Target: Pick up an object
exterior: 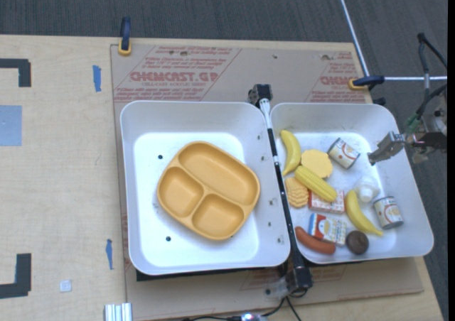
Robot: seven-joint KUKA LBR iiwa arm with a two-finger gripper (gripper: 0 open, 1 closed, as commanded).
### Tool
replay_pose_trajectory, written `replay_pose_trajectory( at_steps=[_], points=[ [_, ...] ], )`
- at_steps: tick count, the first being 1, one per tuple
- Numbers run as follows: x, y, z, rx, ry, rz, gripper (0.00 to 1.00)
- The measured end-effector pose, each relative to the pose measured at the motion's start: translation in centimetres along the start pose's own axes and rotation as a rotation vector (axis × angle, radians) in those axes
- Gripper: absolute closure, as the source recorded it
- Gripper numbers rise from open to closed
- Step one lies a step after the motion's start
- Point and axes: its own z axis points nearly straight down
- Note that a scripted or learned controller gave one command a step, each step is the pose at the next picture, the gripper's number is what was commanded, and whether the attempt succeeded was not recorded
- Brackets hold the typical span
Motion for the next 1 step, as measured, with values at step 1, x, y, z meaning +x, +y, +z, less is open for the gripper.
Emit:
replay_pose_trajectory(
  at_steps=[1],
  points=[
    [3.43, 3.23, 13.58, 0.001, 0.0, 0.0, 0.0]
  ],
)
